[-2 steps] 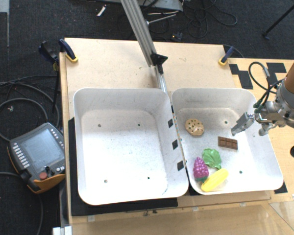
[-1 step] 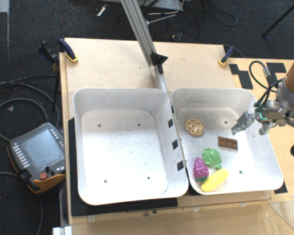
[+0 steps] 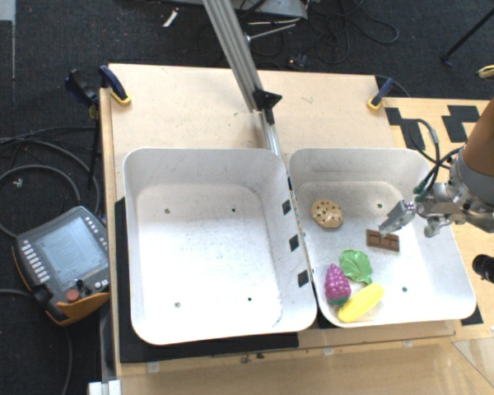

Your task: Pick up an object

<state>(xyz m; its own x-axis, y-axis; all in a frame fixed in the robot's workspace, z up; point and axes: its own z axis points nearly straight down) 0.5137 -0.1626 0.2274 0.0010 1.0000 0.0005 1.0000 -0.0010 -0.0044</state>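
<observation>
Camera view: chocolate bar (image 3: 383, 240) long axis left-right, flat; tool (image 3: 416, 216) spread just above.

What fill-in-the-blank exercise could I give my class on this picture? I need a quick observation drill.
1. The cookie lies in the ____ bin.
2. The purple grapes lie beside a ____ banana.
3. The gripper hangs just above the brown ____, right of the cookie.
4. The green leaf lies nearer the grapes than the ____.

Missing words: right; yellow; chocolate bar; cookie.
</observation>
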